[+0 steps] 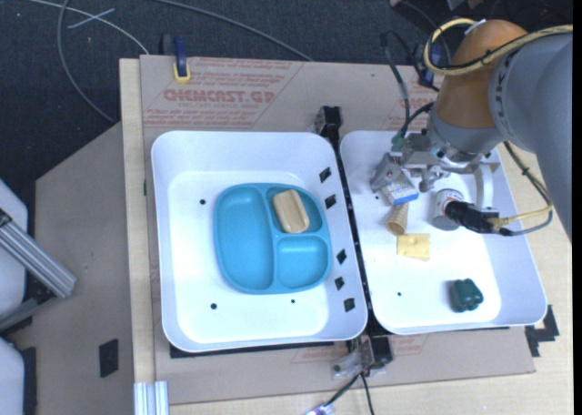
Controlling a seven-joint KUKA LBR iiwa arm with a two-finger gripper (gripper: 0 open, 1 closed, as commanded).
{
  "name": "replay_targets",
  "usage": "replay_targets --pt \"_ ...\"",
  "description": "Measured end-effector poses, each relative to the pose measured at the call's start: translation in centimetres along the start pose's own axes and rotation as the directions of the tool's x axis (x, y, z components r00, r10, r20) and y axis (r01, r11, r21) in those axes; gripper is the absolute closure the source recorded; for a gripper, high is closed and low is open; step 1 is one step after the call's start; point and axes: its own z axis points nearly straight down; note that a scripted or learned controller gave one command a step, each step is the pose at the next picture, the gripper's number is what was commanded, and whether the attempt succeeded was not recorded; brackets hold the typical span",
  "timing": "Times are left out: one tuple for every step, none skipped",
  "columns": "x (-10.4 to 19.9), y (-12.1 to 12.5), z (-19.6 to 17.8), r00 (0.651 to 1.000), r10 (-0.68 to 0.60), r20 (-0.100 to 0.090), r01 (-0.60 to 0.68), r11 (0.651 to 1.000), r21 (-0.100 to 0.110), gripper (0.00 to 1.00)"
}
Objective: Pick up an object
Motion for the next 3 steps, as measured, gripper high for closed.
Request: replay_targets --pt "0.0 0.3 -1.6 1.000 0.000 0.001 0.000 1.000 -0.010 1.00" --pt "-0.7 0.4 -7.8 1.000 0.000 0.003 0.000 1.000 -0.015 1.00" --pt "-0.2 0.2 -12.4 1.000 -0.002 0.002 0.002 1.000 -0.015 1.00"
